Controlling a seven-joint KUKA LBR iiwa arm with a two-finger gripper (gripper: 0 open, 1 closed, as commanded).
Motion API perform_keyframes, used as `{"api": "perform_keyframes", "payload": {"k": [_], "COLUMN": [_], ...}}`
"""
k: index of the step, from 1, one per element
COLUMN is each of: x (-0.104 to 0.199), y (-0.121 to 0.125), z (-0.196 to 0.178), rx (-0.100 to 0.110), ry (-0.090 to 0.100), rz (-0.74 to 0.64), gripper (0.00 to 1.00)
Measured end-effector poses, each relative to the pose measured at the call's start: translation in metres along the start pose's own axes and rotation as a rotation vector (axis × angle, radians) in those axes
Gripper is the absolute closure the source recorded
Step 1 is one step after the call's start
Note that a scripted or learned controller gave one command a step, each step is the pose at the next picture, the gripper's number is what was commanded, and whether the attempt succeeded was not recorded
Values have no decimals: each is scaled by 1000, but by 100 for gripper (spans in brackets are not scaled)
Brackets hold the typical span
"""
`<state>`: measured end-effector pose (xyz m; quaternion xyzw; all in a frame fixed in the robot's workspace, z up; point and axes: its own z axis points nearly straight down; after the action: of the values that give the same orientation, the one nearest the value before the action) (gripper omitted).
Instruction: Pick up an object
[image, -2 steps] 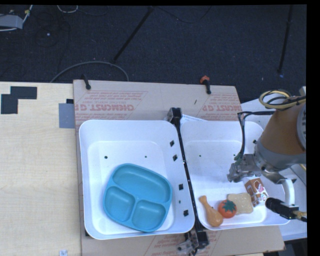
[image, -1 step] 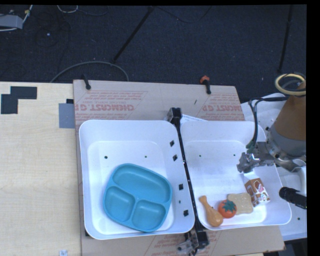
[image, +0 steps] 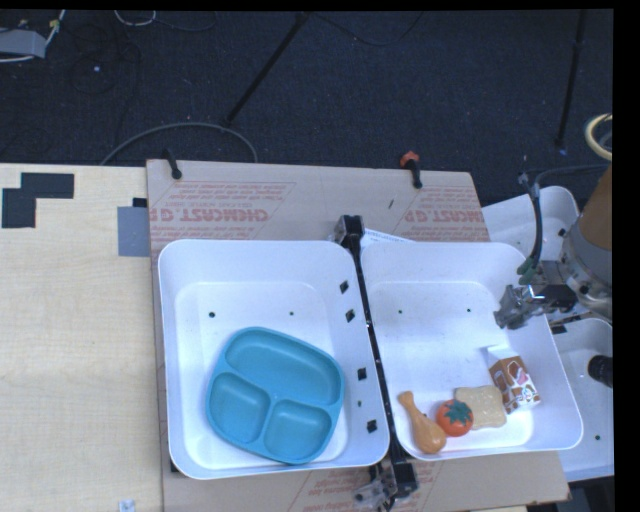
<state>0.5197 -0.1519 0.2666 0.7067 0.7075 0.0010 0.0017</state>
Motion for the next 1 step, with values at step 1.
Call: {"api": "perform_keyframes", "payload": {"k": [1], "x": [57], "y": [-2], "z": [4], "rx": [7], "ry": [4], "rz": [-4], "gripper": [100]}}
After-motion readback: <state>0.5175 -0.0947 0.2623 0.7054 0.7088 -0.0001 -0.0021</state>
